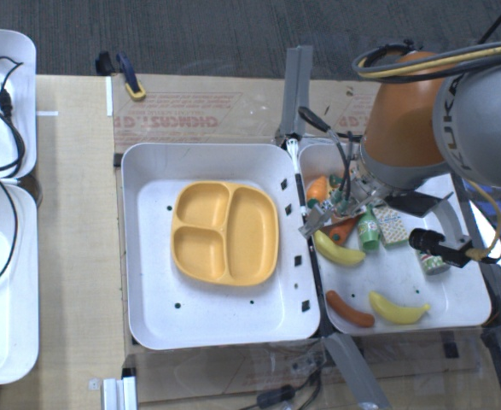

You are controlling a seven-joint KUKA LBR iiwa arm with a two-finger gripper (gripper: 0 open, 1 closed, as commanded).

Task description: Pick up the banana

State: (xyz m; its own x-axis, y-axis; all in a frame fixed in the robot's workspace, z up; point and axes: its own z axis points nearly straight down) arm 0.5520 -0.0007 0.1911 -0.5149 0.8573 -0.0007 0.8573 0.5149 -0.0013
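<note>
Two yellow bananas lie in the right bin [459, 290]. One banana [340, 251] rests near the bin's left wall, and the other banana [399, 309] lies by the front edge. My gripper [323, 217] hangs low over the bin's left side, just above and behind the nearer banana, among a cluster of toy food. The grey arm and its orange band cover the back of this bin. Nothing is visibly held.
The left bin [139, 254] holds a yellow divided plate [226, 232]. In the right bin lie a red sausage [349, 309], a green bottle [369, 232], an orange piece [317, 188], a reddish carrot-like piece [343, 229] and a small can [434, 263]. A grey post [297, 92] rises between the bins.
</note>
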